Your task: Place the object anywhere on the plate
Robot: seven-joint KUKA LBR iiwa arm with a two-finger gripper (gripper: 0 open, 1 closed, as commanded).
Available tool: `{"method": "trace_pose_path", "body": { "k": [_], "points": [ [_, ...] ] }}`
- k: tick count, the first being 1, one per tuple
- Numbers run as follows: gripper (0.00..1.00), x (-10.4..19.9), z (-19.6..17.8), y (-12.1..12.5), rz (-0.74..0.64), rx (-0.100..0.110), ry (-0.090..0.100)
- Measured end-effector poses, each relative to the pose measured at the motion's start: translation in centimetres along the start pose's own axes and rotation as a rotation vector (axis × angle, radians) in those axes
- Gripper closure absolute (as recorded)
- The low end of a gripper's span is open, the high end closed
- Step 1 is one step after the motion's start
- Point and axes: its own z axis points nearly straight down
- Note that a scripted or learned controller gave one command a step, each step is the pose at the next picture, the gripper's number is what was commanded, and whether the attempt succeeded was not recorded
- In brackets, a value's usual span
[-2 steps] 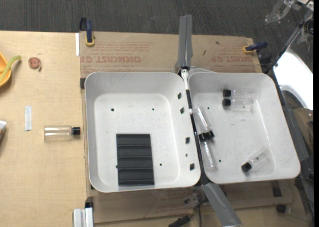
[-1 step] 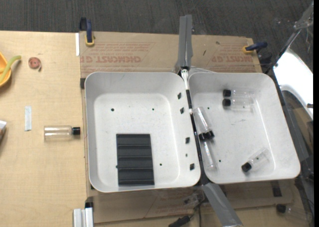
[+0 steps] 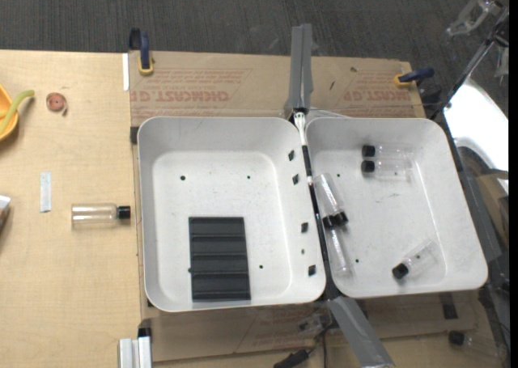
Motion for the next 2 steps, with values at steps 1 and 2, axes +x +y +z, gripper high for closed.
{"method": "trace_pose_path", "body": {
  "k": [1,2],
  "points": [
    [0.00,-8.5,0.0,-0.5,0.091,0.001,0.000],
    [0.00,0.4,0.1,-1.0,0.275,0.001,-0.001]
  ]
}}
